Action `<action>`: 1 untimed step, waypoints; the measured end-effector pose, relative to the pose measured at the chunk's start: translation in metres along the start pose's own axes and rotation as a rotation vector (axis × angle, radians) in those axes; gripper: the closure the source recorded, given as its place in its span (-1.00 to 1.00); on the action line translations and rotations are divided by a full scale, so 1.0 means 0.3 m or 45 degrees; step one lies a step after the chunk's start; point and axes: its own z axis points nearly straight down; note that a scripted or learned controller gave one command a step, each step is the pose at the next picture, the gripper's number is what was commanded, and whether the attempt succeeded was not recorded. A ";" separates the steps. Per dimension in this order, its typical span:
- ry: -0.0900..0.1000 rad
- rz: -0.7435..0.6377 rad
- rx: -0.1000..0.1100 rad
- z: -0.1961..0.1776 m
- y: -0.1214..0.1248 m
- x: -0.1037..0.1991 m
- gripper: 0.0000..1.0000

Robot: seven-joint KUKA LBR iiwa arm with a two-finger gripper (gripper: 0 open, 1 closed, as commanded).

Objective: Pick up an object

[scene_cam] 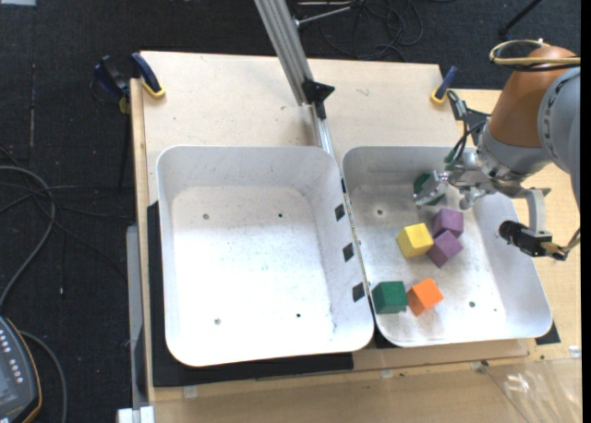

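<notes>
Nearest the camera, in the right bin (pixel 517 315), a green cube (pixel 390 297) sits against the bin's inner wall with an orange cube (pixel 426 296) touching or just beside it on the right. A little farther back, a yellow cube (pixel 416 239) lies beside a purple cube (pixel 446 247), and a second purple cube (pixel 451 222) is stacked against or just behind the first; the three form a tight cluster. Behind them the gripper (pixel 443 188) hangs low over the far part of the same bin, tilted, apparently with a small dark-green piece (pixel 425 182) at its tip; whether the fingers are spread or closed cannot be told, nor whether that piece is between them. The left bin (pixel 185 172) holds no blocks. Judgement: no object is clearly lifted yet. The loosest targets look like the green and orange pair at the front; the clustered three risk a finger landing on a neighbour. A clean pick wants the fingers straddling one cube squarely, descending vertically, clear of the bin wall.
</notes>
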 end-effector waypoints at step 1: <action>0.006 -0.004 0.007 0.035 -0.177 0.171 -1.00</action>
